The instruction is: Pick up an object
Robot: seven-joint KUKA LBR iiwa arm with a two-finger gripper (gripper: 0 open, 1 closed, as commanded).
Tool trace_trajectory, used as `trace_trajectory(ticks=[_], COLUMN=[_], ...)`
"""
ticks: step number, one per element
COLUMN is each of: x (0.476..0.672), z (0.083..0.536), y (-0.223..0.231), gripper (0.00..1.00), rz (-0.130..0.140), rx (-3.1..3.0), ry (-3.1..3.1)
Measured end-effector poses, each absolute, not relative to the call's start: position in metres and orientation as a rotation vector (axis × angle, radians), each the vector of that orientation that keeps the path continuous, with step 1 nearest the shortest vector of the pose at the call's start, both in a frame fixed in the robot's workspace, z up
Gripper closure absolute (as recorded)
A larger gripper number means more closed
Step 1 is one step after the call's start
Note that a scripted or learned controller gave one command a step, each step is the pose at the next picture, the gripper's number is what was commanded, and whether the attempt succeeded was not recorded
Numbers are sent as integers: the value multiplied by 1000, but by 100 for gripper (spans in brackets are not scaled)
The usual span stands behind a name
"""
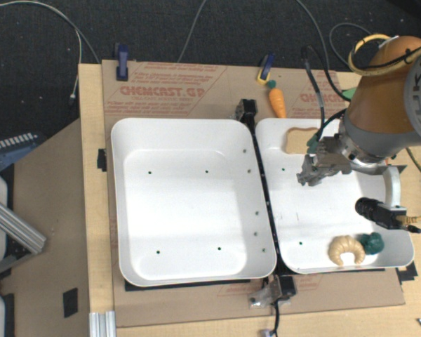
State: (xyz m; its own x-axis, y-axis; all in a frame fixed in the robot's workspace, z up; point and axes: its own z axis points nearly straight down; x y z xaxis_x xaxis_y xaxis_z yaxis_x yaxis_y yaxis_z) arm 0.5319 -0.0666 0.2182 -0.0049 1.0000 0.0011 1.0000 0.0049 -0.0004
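The claw (310,175) hangs low over the right bin (295,255), beside a tan flat piece (297,140) near the far wall, probably lining up a pick; whether it is spread or pressed together I cannot tell. A croissant-shaped toy (346,250) and a teal object (372,243) lie touching in the near right corner, well apart from the claw, while an orange carrot toy (277,102) rests on the desk (168,83) beyond the bins and nothing blocks the reach.
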Motion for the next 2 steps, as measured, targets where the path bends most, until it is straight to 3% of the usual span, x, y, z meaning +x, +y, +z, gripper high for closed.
trace_trajectory(ticks=[2], x=[559], z=[221], y=[31], gripper=[100], rz=[-3], rx=[-2216], ry=[-2227])
